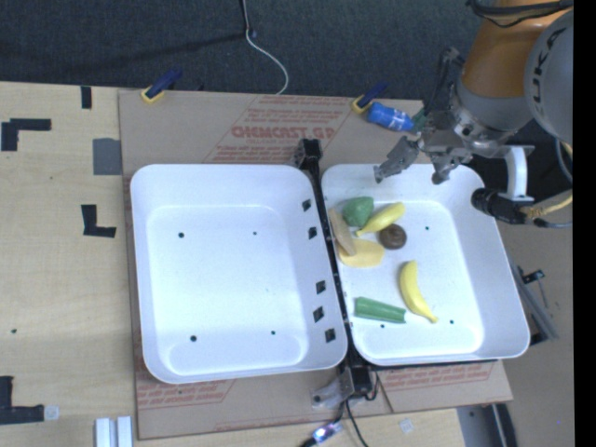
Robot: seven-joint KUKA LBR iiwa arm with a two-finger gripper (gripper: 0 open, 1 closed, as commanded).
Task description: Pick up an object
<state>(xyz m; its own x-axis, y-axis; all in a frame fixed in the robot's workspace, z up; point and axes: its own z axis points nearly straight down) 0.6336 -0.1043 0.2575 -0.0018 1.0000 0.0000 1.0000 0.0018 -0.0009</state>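
Robotics lab test bench. Evidence: industrial arm (521,54) with orange band mounted at right of the bench. Two shallow white bins, left bin (223,343) and right bin (484,277), sit side by side on a cardboard sheet (270,133) fixed with blue-and-yellow clamps (160,86) at the far edge. Wooden benchtop (56,277) carries black tape marks (26,130) at left. Dark fabric backdrop (121,17) behind, with a thin cable (265,49) hanging down. Right bin holds plastic toy fruit and vegetables (382,250).

Cardboard sheet (270,133) on tabletop (56,277). Blue-yellow clamps (160,85) at its far edge. Black tape marks (93,220) left. White cable (265,49) above.
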